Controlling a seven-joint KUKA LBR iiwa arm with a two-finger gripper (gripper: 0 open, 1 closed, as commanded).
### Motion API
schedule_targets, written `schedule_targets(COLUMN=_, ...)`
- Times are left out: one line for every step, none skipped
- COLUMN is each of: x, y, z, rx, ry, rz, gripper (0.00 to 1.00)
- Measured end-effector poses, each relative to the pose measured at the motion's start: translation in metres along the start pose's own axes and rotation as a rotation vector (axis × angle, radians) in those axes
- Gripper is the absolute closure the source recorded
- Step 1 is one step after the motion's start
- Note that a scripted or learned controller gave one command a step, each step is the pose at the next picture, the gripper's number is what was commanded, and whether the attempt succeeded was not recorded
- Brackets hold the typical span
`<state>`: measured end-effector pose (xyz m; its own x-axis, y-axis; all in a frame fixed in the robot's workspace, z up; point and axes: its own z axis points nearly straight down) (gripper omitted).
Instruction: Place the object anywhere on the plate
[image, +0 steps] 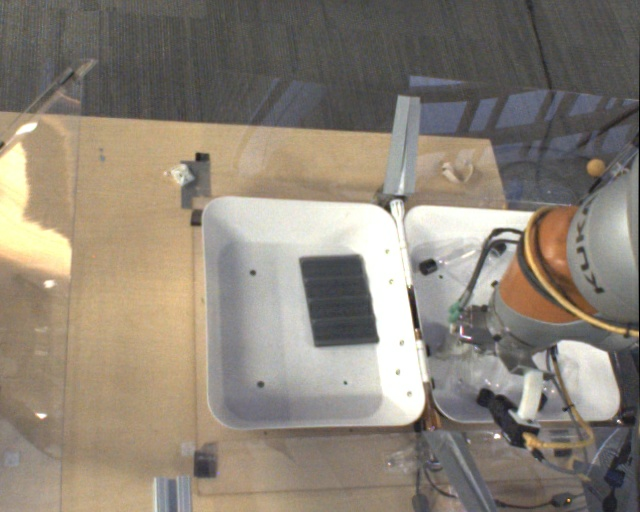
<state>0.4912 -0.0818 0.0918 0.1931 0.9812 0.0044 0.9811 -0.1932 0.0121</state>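
Two shallow white bins sit side by side on the wooden bench (120, 330), and most of what matters is split between them. Largest in view is the left bin (240, 300), which holds the dark ridged plate (340, 300), a flat rectangular slab lying slightly askew near the bin's middle with nothing on it. The right bin (450, 235) is largely covered by the grey arm (585, 265) with its orange band, which reaches in from the right and bends down steeply over the bin's lower half, wrist pointed at the floor of the bin and cables looping around it.

The gripper (478, 352) is low in the right bin, near the divider between the bins, but the wrist hides its working end, so whether the jaws are apart, together or clamped on something cannot be told. The object to be placed cannot be made out with certainty; a small dark item (428, 266) lies on the right bin's floor near the upper left, apart from the gripper, and crumpled clear material lies around the gripper.

As a judgement, the pick step is in hand and the placing is not yet done. The next move calls for a secure hold, a lift clear of the bin wall, then travel left across the divider to above the plate.
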Motion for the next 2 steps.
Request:
schedule_targets(x=0.086, y=0.030, z=-0.092, rx=0.009, ry=-0.005, rz=0.260, gripper=1.00)
schedule_targets(x=0.128, y=0.026, z=-0.098, rx=0.009, ry=-0.010, rz=0.933, gripper=1.00)
